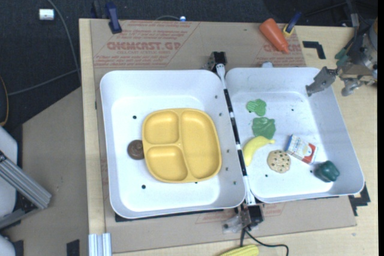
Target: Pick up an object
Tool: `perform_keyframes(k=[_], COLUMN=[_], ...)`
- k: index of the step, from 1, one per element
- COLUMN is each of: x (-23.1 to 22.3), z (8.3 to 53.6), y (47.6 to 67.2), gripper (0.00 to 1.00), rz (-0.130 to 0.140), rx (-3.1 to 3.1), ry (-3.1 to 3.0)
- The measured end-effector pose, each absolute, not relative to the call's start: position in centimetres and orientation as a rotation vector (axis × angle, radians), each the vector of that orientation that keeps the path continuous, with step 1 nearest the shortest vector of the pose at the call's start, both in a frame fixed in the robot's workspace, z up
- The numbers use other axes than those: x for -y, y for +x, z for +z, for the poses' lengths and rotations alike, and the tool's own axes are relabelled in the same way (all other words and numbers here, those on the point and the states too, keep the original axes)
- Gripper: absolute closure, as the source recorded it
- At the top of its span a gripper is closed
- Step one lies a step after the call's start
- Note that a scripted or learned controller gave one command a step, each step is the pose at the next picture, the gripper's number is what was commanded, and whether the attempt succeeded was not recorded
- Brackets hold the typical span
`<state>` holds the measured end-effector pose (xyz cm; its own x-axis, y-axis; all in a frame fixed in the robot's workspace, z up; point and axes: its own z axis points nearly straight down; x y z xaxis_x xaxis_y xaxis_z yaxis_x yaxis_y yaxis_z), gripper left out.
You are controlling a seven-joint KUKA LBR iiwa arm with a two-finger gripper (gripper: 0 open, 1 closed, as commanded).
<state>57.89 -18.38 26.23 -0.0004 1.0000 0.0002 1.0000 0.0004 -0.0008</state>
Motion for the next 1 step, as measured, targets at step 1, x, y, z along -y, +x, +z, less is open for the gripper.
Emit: perform_keyframes(k=[1], x=[9.62], z=[11.82], y=[55.51], gripper=[0.0], rz=[0.001], rx=[2.22], ry=[-2.219])
